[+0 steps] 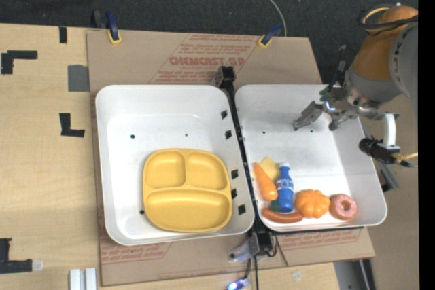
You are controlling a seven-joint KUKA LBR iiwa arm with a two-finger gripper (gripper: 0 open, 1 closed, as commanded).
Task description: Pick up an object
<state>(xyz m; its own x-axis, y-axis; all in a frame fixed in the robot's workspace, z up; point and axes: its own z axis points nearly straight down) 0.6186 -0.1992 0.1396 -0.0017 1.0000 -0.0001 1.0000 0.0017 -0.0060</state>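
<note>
My gripper hangs over the upper right part of the right bin, its two grey fingers spread apart with nothing between them. Well below it, along the bin's near edge, lie a carrot, a yellow piece, an upright blue bottle, a red hot dog, an orange pumpkin and a pink donut. The gripper is apart from all of them.
The left bin holds a yellow divided plate. A black divider clip strip runs between the bins. The arm's orange band is at the right edge. Cardboard lies under both bins.
</note>
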